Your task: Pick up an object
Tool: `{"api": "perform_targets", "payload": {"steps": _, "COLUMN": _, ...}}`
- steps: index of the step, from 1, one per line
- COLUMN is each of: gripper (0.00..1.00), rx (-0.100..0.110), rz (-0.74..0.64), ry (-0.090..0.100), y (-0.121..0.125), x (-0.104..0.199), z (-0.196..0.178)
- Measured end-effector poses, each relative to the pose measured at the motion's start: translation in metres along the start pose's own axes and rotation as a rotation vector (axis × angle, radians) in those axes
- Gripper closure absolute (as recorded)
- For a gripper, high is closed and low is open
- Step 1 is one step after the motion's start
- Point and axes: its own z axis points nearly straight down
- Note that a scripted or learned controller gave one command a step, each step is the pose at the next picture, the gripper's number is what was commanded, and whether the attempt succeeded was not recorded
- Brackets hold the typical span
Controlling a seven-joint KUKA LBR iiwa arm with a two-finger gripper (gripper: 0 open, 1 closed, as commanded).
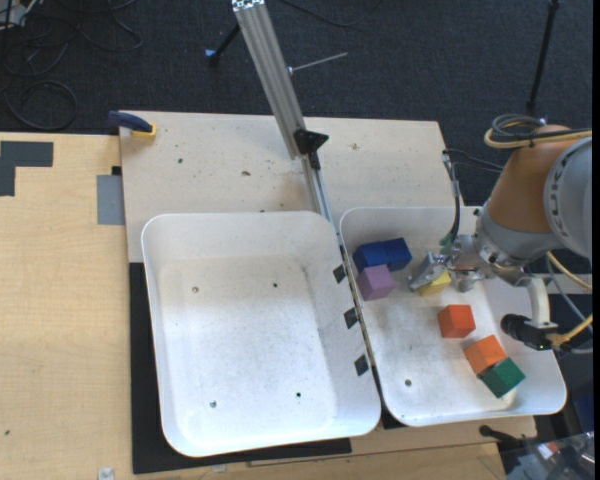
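Camera view: two white bins on the table, six blocks in the right bin [540, 400].

One blue block [382, 253], one purple block [376, 281], one yellow block [435, 282], one red block [456, 320], one orange block [483, 352], one green block [502, 377]. The end effector [432, 273] sits at the yellow block; whether it pinches it, I cannot tell. The left bin [170, 238] lies beside.

Dark carpet floor [130, 58], pale wooden bench [50, 298].
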Motion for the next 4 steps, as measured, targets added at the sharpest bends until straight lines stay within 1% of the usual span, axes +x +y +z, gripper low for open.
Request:
{"api": "perform_targets", "payload": {"steps": 1, "gripper": 1.00, "rx": 0.000, "rz": 0.003, "ry": -0.001, "y": 0.000, "x": -0.001, "z": -0.011}}
{"api": "perform_targets", "payload": {"steps": 2, "gripper": 1.00, "rx": -0.003, "rz": 0.004, "ry": -0.004, "y": -0.007, "x": -0.006, "z": -0.069}}
{"api": "perform_targets", "payload": {"steps": 3, "gripper": 1.00, "rx": -0.004, "rz": 0.000, "ry": -0.004, "y": -0.013, "x": -0.002, "z": -0.128}}
{"api": "perform_targets", "payload": {"steps": 4, "gripper": 1.00, "rx": -0.004, "rz": -0.001, "ry": -0.004, "y": -0.004, "x": 0.003, "z": -0.179}}
